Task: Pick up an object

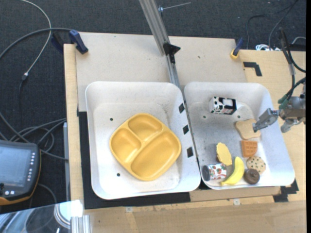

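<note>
The gripper (274, 119) is hanging at the right edge of the frame, over the right rim of the right bin (194, 130), with one grey finger reaching left toward a slice of toast (246, 128). How far the jaws are standing apart cannot be told from here, and nothing is showing between them.

The candidates for picking are all lying in the right bin. The toast is sitting nearest the gripper, right of centre; just below it a small orange cracker (249, 147) is resting. A black-and-white carton (223, 105) is lying on its side in the upper part of the bin. Along the lower wall a small can (214, 171), a yellow chip-like piece (223, 153), a banana (234, 171), a cookie (255, 164) and a chocolate doughnut (251, 176) are crowding together, several touching.

The toast is looking like light, stiff toy food; lying flat, it is probably offering only its thin edges, so pinching across its narrower width seems best. The left bin (97, 144) is carrying a yellow divided plate (145, 146).
</note>
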Robot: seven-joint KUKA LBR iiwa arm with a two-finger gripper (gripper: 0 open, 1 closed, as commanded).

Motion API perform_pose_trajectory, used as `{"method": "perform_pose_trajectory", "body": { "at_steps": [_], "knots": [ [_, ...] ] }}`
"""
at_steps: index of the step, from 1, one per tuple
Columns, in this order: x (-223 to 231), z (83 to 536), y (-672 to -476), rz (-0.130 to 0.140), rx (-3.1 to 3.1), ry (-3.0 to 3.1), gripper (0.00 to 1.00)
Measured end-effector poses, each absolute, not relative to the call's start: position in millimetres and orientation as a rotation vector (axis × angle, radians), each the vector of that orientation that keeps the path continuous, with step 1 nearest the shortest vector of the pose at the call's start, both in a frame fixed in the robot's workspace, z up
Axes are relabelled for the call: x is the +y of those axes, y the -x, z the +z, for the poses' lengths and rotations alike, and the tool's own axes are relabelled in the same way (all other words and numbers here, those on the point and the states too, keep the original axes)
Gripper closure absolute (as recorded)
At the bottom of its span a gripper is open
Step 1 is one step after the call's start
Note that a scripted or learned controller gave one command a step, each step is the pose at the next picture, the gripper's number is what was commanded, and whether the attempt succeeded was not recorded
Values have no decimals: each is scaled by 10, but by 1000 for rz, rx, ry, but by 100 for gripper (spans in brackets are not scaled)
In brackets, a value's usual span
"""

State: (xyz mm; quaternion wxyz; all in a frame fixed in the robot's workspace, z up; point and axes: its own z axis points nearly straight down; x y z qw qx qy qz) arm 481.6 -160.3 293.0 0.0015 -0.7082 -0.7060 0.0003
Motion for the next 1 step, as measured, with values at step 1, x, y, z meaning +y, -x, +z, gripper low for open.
{"method": "perform_pose_trajectory", "body": {
  "at_steps": [1],
  "knots": [
    [-1582, 3036, -4837, -3, -2223, 2219, 100]
  ]
}}
